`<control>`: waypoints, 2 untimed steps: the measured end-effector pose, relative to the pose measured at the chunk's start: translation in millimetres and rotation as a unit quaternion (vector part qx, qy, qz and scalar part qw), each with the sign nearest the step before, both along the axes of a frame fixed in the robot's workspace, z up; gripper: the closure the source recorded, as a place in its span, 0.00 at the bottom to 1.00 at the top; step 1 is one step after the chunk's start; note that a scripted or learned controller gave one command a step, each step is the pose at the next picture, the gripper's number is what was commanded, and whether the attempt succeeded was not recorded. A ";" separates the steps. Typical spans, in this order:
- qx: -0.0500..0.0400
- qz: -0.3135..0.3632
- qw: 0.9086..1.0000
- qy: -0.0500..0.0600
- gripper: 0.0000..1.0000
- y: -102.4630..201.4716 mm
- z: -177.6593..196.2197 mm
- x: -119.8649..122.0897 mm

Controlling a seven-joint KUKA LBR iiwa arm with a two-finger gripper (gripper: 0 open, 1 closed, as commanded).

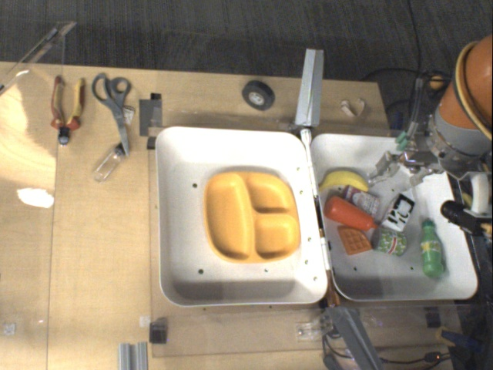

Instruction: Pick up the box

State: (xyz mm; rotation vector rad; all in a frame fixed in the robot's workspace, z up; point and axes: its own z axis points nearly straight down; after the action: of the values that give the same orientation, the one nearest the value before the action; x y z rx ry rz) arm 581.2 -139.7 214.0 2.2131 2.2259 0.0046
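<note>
Presently, the claw [400, 159] hung over the right bin [462, 287]; its grip state could not be determined. The box [400, 211] lay just below it, untouched.

Box lying in the right bin

The box [400, 211] is small and white with bold black markings on its upper face. It lies flat and turned at a slant to the bin's edges, near the middle of the right bin [462, 287]. A green bottle [431, 248] lies just beside it toward the near right, a small round green can [390, 242] sits just below it, and an orange carrot-shaped toy [349, 213] lies to its left.
</note>
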 end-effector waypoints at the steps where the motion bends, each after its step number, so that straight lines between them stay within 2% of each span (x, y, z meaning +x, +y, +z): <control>1: -0.001 0.042 0.999 -0.002 0.00 12.6 -106.8 12.4; 2: -0.002 0.042 0.999 -0.007 1.00 12.2 -92.8 15.8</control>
State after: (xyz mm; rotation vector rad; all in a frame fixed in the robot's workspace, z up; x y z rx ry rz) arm 597.1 -127.5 121.2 2.1088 2.3075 0.0155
